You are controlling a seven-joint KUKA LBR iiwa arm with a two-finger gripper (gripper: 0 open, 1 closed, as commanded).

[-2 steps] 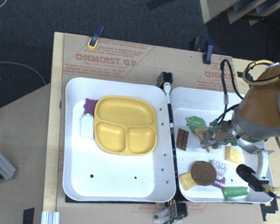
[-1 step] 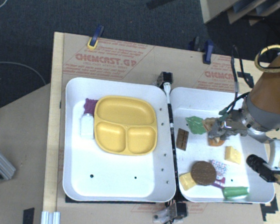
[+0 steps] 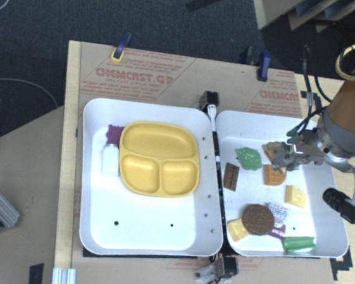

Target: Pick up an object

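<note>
A: While the arm reaches in from the right, where does the pincer sit?

B: Low over the right bin, upper middle, directly above an orange waffle-like piece. Whether it touches the piece, cannot tell. Finger state: cannot tell, the tips are a dark blur.

A: Other candidates in that bin?

B: Green leafy piece just left of the pincer. Brown bar near the left wall. Pale yellow wedge right of the orange piece. Round brown cookie at lower middle, touching a yellow block. Green cylinder at the front right corner.

A: Left bin?

B: Yellow divided plate in its upper half; purple item and white item just beside the plate's left edge. Both bins rest on the table.
</note>
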